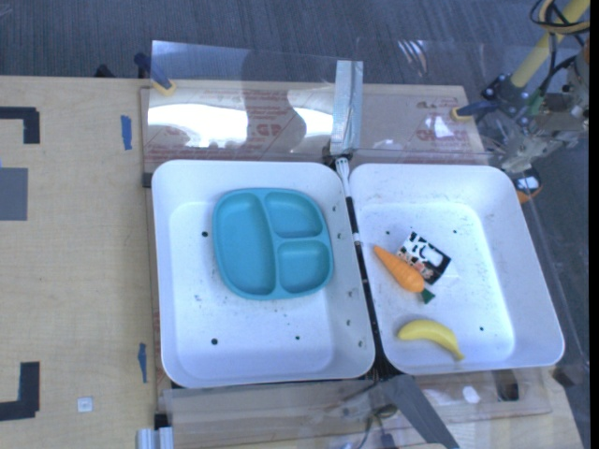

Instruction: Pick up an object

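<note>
The carrot lies in the right bin beside a small black-and-white packet, the banana nearer the front. Likely light, smooth toys — grip across the middle. The gripper, perhaps, hangs at the bin's far corner — its state I cannot tell.

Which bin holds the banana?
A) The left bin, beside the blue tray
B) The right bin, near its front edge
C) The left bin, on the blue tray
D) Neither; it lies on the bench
B: the yellow banana lies in the right bin, nearer the front than the carrot.
</note>
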You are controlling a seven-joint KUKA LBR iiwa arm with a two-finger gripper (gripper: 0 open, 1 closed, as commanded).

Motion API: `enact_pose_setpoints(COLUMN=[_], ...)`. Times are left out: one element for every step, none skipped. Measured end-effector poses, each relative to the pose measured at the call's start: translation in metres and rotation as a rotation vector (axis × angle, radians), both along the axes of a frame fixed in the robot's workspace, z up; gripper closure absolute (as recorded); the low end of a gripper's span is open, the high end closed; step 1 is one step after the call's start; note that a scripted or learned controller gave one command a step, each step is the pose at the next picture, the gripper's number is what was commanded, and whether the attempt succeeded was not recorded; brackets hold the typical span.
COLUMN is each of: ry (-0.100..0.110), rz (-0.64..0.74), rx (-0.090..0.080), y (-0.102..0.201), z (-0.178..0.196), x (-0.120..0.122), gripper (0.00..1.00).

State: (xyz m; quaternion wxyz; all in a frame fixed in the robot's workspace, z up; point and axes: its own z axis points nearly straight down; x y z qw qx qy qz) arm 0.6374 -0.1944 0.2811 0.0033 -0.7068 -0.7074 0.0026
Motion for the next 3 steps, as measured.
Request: enact_pose_setpoints(ry=[0.001, 0.001, 0.009], rz=[0.0, 0.0, -0.142], rx=[0.0, 0.0, 0.002], y=[0.0, 0.0, 0.075], z=[0.0, 0.0, -0.128], x=[0.0, 0.0, 0.026], gripper=[0.0, 0.0, 0.0])
